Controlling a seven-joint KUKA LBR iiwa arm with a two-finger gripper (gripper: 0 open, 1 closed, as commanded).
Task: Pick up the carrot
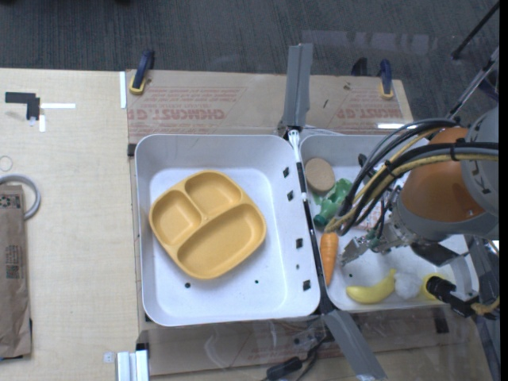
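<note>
Arm [444,185] reached in from right, wrist bent down over right bin [349,296], gripper [355,247] just beside carrot [329,256] by bin's left wall; grip state: can't tell.

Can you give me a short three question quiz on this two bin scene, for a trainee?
1. True or false: the orange carrot lies in the left white bin.
2. Which item lies nearest the carrot's pointed end? A) the yellow banana B) the round tan disc C) the yellow three-compartment plate
3. Fill in: the carrot lies along the right white bin's ____ wall.

Key
1. False: it lies in the right bin, while the divided plate sits in the left one.
2. A.
3. Left, next to the divider between the bins; the two-finger gripper is just right of it.
</note>
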